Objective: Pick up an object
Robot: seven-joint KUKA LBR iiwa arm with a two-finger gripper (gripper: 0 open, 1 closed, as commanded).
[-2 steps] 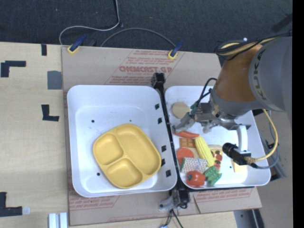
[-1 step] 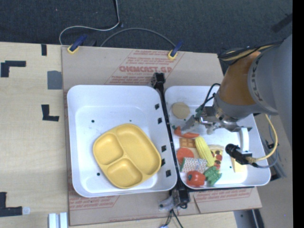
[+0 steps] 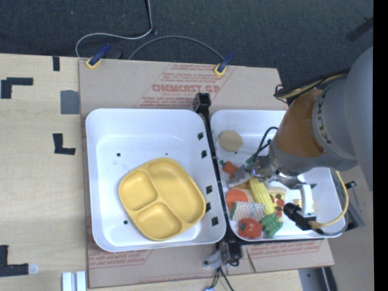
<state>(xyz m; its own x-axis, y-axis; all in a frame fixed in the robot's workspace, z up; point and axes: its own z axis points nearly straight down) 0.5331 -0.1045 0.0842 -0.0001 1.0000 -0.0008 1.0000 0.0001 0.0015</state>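
Observation:
In the right bin (image 3: 315, 229) lies a pile of toy food: a tan round piece (image 3: 230, 140), a small red piece (image 3: 229, 168), a yellow corn cob (image 3: 260, 193), an orange slice (image 3: 236, 196), a checked wafer (image 3: 248, 210), a red tomato (image 3: 249, 227) and a green piece (image 3: 272, 224). My gripper (image 3: 253, 170) is low in this bin, right above the top end of the corn cob and beside the small red piece. The arm's wrist hides the gripper's tip.
The left bin (image 3: 109, 138) holds a yellow divided plate (image 3: 160, 197). A black divider (image 3: 209, 162) runs between the bins. The grey arm with its orange band (image 3: 300, 129) covers the right bin's upper right. Cables (image 3: 327, 223) trail along that bin's right side.

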